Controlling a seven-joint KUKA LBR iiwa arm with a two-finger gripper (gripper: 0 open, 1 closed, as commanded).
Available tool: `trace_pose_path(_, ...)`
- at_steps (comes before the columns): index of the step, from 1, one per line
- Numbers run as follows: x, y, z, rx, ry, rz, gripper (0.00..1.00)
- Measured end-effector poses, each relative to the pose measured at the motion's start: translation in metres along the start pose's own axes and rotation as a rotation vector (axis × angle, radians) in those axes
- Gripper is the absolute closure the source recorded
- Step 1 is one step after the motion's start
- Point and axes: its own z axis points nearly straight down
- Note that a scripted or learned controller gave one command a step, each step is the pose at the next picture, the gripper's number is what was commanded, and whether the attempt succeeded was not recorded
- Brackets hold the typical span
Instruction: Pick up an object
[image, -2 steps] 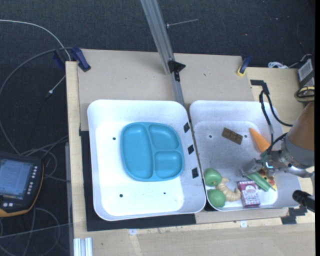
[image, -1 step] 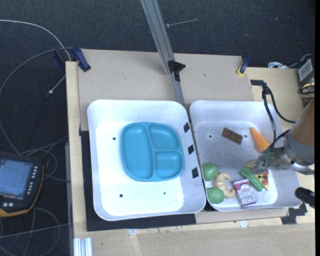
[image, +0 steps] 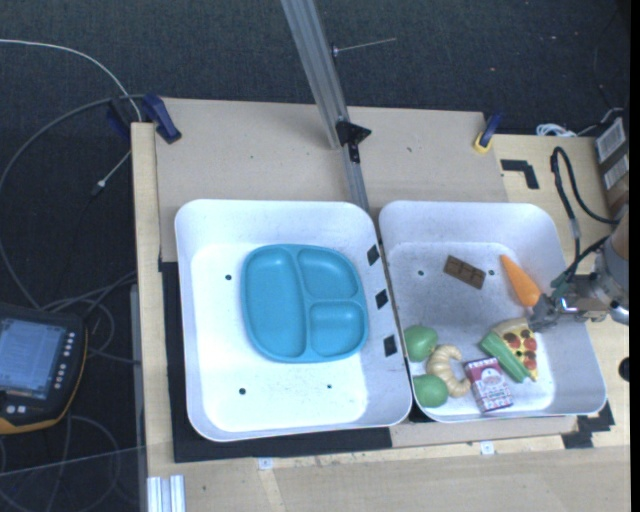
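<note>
End effector (image: 548, 312) sat low in the right bin (image: 440, 222), tips between the carrot (image: 519, 280) and pizza slice (image: 520, 346); couldn't tell its grip state. Chocolate bar (image: 464, 271) lay mid-bin, apples (image: 420, 341), croissant (image: 449, 364) and red carton (image: 489, 385) near front. Blue tray (image: 302, 301) was in the left bin (image: 210, 300).

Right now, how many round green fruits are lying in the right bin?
2. One green fruit lies near the right bin's left wall; the other green fruit sits just below it, by the bottom-left corner. Both touch the croissant. None seems hidden.
</note>
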Motion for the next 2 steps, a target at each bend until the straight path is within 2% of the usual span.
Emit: trace_pose_path(2, -0.001, 0.001, -0.119, -0.001, 0.0, -0.002, 1.0)
